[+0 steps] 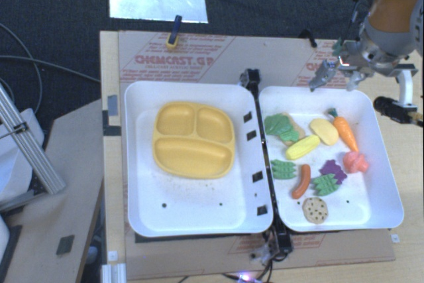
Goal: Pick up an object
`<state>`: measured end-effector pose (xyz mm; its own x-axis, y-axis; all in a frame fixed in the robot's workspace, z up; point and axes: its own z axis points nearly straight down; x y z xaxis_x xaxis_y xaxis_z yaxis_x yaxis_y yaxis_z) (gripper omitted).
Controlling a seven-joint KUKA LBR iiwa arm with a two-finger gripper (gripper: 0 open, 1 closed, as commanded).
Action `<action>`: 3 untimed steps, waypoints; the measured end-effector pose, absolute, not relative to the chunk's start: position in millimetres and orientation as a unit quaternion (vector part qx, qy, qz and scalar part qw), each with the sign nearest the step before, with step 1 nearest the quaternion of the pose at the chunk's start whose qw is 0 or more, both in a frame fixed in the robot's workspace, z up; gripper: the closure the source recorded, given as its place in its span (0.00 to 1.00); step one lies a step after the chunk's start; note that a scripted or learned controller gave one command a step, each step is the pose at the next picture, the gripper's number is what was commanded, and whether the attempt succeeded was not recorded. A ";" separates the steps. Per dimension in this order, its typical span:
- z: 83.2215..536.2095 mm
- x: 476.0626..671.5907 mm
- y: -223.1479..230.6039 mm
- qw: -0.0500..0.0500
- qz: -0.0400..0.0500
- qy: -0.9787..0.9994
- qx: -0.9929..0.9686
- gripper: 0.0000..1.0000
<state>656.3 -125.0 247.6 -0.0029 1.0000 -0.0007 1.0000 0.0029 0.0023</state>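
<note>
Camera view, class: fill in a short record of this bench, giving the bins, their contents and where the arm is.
left bin: yellow tray
right bin: carrot, corn, sausage, cookie, grapes, other toy foods
arm: above the right bin's far right corner
gripper: over the far rim, holding nothing seen
</note>
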 end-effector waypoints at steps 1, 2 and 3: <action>76.9 666.9 -183.4 -0.001 -0.001 0.706 0.708 0.00; 85.0 669.9 -110.3 0.000 0.002 0.710 0.704 0.00; 127.5 602.3 -87.4 0.000 0.000 0.708 0.707 0.00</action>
